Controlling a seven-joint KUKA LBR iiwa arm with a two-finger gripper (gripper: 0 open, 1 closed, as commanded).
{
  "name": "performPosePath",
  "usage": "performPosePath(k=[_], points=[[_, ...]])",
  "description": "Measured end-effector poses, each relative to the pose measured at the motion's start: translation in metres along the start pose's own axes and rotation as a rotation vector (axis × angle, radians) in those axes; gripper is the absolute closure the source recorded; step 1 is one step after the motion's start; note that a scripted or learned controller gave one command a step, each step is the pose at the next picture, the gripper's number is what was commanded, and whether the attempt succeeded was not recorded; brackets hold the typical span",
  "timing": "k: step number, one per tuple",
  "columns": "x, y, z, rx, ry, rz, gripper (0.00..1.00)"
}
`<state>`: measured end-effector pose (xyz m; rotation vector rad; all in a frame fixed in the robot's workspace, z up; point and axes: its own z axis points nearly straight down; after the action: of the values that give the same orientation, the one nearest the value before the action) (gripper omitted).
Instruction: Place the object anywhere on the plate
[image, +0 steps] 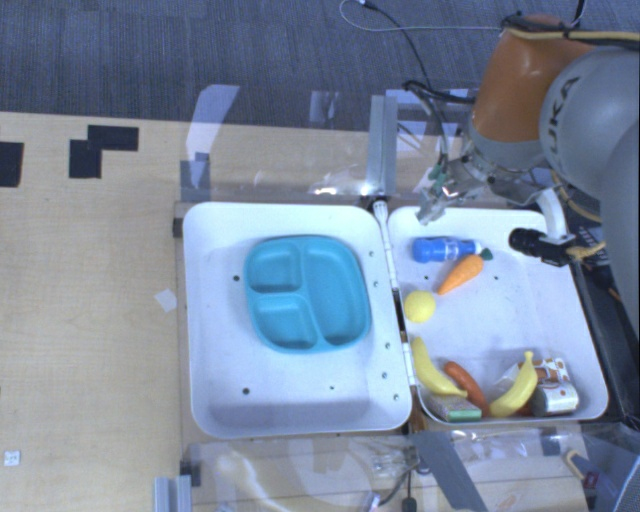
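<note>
A blue divided plate (304, 292) lies in the middle of the left bin (215, 400). In the right bin (560, 310), a blue bottle (445, 249) lies on its side near the far left corner, with an orange carrot (461, 273) just in front of it. A yellow ball (420, 306) rests by the bin's left wall. My gripper (437, 200) hangs over the right bin's far left corner, just behind the blue bottle and apart from it. I see nothing held in it.
Along the right bin's near edge lie two bananas (432, 370) (515, 388), an orange-red piece (465, 383), a small green item (462, 410) and a brown-and-white package (555, 385). The grey arm with its orange band (520, 75) fills the top right. A ridge (392, 290) separates the bins.
</note>
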<state>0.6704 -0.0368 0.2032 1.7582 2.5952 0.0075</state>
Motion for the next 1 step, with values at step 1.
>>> performPosePath(k=[1], points=[[0.0426,0.0166,0.0162,0.000,0.001,-0.314,1.00]])
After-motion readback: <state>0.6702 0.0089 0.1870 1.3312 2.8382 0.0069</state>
